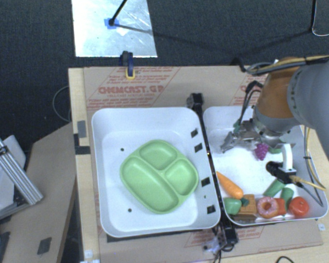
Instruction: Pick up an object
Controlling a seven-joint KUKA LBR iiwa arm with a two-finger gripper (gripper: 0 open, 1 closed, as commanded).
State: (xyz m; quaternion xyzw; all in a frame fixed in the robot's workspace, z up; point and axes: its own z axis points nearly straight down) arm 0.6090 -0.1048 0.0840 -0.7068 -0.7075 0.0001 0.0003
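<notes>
Camera view: grey arm's metal gripper (pixel 236 138) sits in the upper part of the right shallow white plastic bin (pixel 224 122), grip state can't tell. Purple knobbly grape bunch (pixel 260 150) just beside it. Lower right: smooth orange carrot (pixel 230 184), pink-iced donut (pixel 267 206), glossy red tomato (pixel 298 205). Left bin (pixel 107 131) holds a light-green three-compartment plastic plate (pixel 159 176).

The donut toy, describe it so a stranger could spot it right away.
Look in the right-hand white bin, along its near edge where the toy food is piled. The donut is the round ring with pink icing, between a brown block and a red tomato.
</notes>
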